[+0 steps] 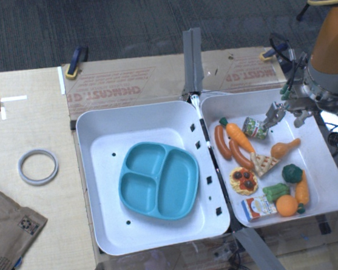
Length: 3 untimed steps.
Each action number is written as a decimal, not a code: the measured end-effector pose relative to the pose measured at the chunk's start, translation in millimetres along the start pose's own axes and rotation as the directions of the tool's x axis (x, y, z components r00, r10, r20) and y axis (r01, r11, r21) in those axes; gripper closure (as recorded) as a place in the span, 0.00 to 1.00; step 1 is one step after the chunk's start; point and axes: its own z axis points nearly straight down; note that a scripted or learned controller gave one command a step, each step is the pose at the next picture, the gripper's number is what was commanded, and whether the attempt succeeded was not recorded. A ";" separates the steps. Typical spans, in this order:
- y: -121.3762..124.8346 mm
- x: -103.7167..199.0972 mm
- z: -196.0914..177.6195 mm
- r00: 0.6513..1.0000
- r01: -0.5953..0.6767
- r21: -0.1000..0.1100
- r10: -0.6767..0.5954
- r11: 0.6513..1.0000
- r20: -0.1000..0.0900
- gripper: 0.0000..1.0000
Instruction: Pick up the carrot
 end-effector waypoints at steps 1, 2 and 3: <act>33.4 16.5 114.2 0.980 -0.197 0.000 0.197 0.980 -0.001 0.00; 31.0 -58.2 111.5 0.993 -0.118 -0.003 0.118 0.993 0.001 0.00; 80.4 -8.6 96.2 0.978 -0.211 0.029 0.211 0.977 0.006 0.00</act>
